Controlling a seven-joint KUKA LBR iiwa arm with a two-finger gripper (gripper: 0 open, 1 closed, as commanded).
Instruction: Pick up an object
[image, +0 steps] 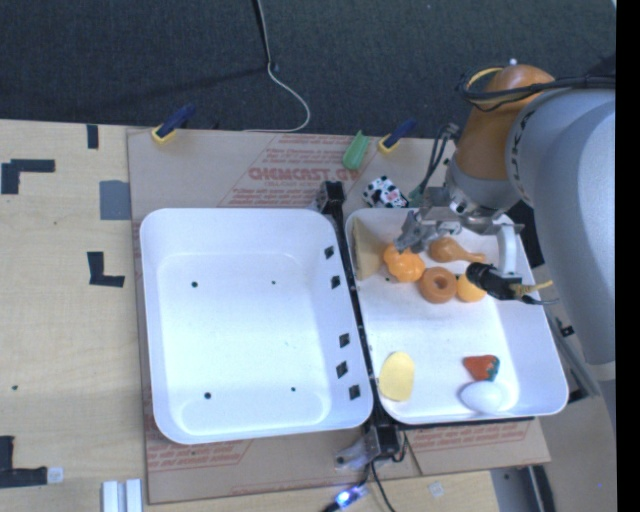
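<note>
My gripper (421, 234) hangs low over the back of the right bin (520, 345), reaching in from the right. Just below it lies an orange lumpy toy (403, 265), and a second orange piece (449, 249) sits right beside it. A brown ring-shaped donut (437, 285) and a yellow-orange piece (468, 291) lie a little nearer the front. Toward the bin's front edge are a pale yellow piece (397, 376), a red piece (481, 367) and a white rounded piece (487, 398). Nothing is visibly held.
The left bin (160, 300) stands beside the right one, with a black-clipped divider (345, 300) between them. A black-and-white spotted toy (381, 191) lies outside the bins at the back. Green (355, 151) and blue (172, 122) clamps hold the cardboard base.
</note>
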